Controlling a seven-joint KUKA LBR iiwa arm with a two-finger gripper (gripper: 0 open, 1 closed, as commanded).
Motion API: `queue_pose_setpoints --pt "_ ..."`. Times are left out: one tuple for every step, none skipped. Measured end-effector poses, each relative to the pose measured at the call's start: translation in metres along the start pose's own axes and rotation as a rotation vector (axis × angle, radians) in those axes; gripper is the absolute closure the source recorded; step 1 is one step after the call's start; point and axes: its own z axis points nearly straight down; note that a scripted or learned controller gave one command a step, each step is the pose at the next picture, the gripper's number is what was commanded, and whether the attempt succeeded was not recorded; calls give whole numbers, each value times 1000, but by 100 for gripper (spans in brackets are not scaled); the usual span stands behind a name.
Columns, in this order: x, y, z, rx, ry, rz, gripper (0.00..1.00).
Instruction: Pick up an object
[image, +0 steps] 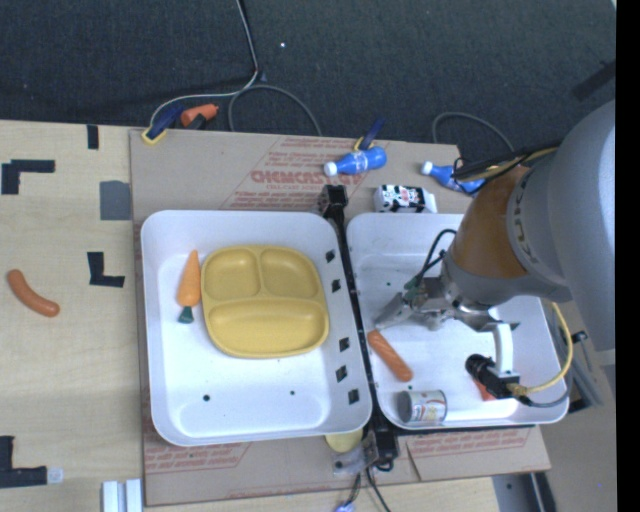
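A yellow plate (265, 300) with three compartments lies in the left bin (250, 405) and serves as the landmark. Just left of the plate, touching or nearly touching its rim, lies a carrot (189, 280), its green end pointing toward the camera. Right of the plate, past the wall between the bins, is the right bin (400, 240). There the grey arm (560, 230) reaches in from the far right, and its end effector (398, 308) sits low over the bin floor at about the plate's height in the view. Whether the end effector is open or closed cannot be told, and nothing can be seen in its grasp.

An orange sausage (388, 356) lies right of the plate's near corner, just below the end effector and apart from it. A tin can (425, 405) lies on its side farther right and nearer the camera, by the bin's front wall. Well left of the plate, out on the counter (60, 220), rests a second sausage (32, 293).
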Motion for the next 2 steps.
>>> queue_pose_setpoints --pt "-19 82 1 1 3 0 0" --pt "-2 5 -1 1 3 4 0"
